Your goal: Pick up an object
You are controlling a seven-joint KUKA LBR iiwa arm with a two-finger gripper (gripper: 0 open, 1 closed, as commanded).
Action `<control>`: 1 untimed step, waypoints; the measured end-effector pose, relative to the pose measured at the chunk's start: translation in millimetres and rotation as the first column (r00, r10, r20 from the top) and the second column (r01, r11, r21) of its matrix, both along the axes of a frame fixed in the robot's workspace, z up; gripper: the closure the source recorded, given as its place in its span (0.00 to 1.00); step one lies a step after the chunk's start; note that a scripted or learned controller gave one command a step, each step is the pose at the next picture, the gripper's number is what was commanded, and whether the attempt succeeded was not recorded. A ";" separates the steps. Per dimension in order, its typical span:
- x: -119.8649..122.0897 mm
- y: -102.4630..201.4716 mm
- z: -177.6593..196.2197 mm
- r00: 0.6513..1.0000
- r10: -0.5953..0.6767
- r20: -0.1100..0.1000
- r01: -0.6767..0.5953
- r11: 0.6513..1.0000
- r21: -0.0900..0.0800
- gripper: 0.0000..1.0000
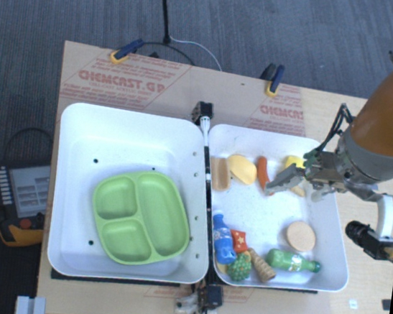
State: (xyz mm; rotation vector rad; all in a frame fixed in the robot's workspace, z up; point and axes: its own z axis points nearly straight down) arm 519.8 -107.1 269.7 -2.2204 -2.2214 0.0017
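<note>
Toys (256, 248) in right bin (331, 280), end effector (280, 180) above (seemingly empty)

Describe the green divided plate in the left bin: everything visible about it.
The green plate is a rounded, light green tray, plastic-looking, with three compartments: two smaller ones on its left side, one long one on its right. It lies flat, right side up, slightly turned, in the left bin, toward the near right part. Nothing lies in it.

Bench (120, 80): flat brown cardboard-faced top with red lettering. Directly on it: two shallow white plastic bins side by side, left bin (84, 130), right bin (335, 230); yellow-and-blue clamps (126, 50) on far edge.
</note>
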 end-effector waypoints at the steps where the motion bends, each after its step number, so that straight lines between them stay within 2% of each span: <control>1: 58.7 -8.5 -1.1 0.998 0.064 0.001 -0.064 0.998 -0.001 0.00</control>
